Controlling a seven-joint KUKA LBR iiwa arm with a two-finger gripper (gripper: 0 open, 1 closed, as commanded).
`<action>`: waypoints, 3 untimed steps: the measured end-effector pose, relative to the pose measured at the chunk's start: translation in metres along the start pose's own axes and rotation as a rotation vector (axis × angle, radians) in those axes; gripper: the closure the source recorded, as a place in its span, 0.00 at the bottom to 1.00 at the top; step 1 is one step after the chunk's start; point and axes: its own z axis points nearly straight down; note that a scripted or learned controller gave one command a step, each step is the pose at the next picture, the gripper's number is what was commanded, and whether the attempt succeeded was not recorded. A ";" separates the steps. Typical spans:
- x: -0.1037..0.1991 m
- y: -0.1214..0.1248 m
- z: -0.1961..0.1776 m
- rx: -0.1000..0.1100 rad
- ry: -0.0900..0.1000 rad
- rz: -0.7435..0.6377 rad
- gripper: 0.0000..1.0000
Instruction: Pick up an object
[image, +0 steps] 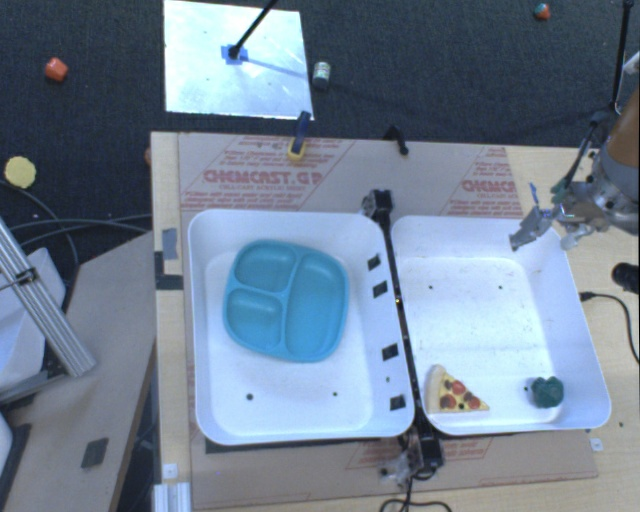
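A toy pizza slice (455, 391) lies at the near edge of the right bin (570, 300), with a small dark green object (546, 391) in that bin's near right corner. The left bin (205, 300) holds a blue divided plate (286, 301). The arm (622, 150) reaches in from the right — its claw (548, 228) hangs open and holding nothing over the right bin's far right corner, well apart from both items.

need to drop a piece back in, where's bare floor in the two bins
Right bin: bare floor across the far and middle part, with the pizza slice and the dark green lump crowded along the near wall. Left bin: the blue divided plate fills the middle; a bare strip runs along the near wall.
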 end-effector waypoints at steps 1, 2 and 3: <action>0.110 -0.012 0.055 0.006 0.007 -0.010 0.00; 0.101 -0.011 0.040 -0.003 0.000 -0.002 1.00; 0.173 -0.100 -0.009 0.003 0.005 -0.007 1.00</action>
